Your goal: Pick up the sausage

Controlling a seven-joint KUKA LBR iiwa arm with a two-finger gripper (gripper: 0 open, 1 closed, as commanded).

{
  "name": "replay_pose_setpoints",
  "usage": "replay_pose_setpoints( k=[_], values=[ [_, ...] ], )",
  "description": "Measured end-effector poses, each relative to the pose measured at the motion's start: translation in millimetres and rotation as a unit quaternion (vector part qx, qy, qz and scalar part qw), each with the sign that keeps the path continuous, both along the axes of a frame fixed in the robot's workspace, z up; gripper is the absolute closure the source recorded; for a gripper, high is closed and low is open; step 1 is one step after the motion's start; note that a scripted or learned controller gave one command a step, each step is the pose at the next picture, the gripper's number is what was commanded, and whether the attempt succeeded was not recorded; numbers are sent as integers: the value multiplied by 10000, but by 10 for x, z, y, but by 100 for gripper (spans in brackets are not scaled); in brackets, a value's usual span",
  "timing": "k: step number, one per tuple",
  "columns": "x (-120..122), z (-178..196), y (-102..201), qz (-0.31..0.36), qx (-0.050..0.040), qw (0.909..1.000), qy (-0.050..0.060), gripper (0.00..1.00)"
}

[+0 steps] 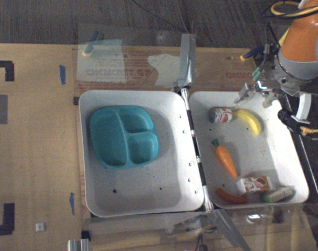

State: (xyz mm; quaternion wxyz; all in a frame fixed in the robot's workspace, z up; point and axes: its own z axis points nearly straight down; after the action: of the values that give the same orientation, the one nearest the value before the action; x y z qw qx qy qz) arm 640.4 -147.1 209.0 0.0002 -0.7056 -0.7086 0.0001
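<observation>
A: Surface?
B: Plywood bench (33,156), blue tape marks, dark carpet beyond. Left bin (143,192) holds a teal tray (124,136).
A: Sausage?
B: Sausage (231,196) lies at right bin's (290,156) near edge, beside a carton (254,183). Gripper (251,89) over far rim; open or closed, cannot tell.

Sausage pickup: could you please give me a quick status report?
Hand at right bin's far edge, clear of the sausage. Sausage against near wall, untouched. Small carton crowds it; carrot nearby.
</observation>
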Motion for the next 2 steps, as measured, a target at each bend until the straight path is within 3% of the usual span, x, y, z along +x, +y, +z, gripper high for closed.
replay_pose_setpoints(
  k=[1,2],
  values=[
    [-630,-599,463,661,2,9978,0,0],
    [-630,-598,459,660,1,9978,-2,0]
  ],
)
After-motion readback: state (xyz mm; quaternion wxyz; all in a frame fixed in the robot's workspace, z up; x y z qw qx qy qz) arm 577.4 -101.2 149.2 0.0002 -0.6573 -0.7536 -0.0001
